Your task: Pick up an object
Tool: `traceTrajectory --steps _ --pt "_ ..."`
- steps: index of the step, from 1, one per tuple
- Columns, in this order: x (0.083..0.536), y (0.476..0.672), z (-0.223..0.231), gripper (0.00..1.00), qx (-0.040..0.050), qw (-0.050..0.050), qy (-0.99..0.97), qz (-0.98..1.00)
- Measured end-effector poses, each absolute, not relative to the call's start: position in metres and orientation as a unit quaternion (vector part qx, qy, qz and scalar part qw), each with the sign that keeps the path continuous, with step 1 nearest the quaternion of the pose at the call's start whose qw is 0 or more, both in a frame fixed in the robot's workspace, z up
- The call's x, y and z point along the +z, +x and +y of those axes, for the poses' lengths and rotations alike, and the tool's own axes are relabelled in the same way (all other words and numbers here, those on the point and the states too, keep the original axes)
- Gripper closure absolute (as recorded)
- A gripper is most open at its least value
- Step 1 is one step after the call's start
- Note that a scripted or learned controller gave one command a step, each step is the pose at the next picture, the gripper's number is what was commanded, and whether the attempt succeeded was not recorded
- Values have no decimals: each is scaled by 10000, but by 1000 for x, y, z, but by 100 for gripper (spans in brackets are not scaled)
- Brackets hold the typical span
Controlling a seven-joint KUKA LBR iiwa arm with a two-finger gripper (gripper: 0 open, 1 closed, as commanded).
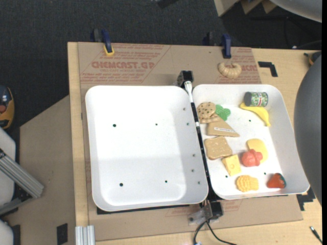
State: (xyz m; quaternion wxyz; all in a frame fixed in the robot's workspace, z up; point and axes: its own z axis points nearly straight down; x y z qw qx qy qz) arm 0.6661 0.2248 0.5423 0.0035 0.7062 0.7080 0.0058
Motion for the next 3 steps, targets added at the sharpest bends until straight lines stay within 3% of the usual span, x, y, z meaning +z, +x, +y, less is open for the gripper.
traceTrajectory --steps 1,2,3 --pt "536 573 225 100 -15 -22 7056 7087" --pt "535 589 225 100 13 10 7072 7070" --pt "535 630 224 100 20 18 7077 7065"
